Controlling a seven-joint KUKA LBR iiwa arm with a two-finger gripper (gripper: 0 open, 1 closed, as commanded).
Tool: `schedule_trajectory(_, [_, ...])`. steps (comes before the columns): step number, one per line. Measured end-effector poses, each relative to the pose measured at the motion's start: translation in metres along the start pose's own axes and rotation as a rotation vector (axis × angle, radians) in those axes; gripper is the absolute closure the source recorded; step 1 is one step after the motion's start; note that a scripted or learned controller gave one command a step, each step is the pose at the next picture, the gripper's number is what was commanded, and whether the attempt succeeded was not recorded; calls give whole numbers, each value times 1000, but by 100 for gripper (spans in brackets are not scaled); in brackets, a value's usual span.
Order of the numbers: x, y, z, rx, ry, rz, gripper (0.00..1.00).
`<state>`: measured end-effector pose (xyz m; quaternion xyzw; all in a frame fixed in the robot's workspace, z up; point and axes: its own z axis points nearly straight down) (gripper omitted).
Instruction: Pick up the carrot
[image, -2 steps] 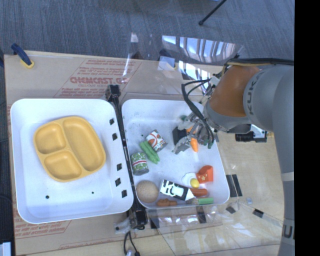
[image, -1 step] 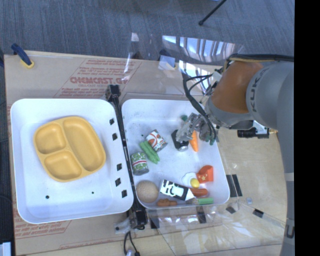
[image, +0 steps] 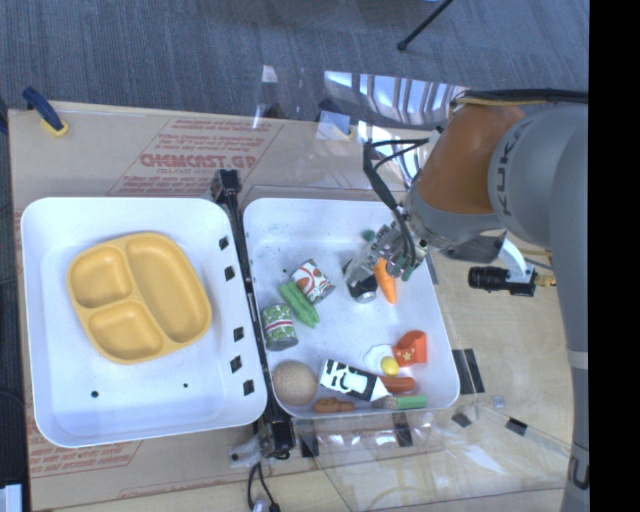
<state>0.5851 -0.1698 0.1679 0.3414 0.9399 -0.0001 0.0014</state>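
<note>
Although the carrot (image: 386, 281) sits right at the gripper (image: 384, 262), the view does not settle whether it has left the floor of the right bin (image: 437, 300), so the pick looks under way rather than done; lifting it clear is what remains. Whether the gripper is clamped on it or merely beside it cannot be told from here.

Going left to right, the left bin (image: 40, 330) holds a yellow tray (image: 138, 295) with three compartments, nothing visible in them. The right bin is crowded: a small can (image: 279, 325), green beans (image: 299, 303), another can (image: 314, 281), a round tan ball (image: 293, 382), a black-and-white carton (image: 345, 379), and a red item (image: 411, 348) near the front right corner. The carrot lies toward that bin's back right, orange tip pointing forward, with the arm (image: 500, 170) looming over it.
</note>
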Motion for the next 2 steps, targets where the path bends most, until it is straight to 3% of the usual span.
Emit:
schedule_trajectory(1, [68, 77, -25, -1, 4, 57, 100])
schedule_trajectory(2, [40, -1, -61, 1, -2, -342, 100])
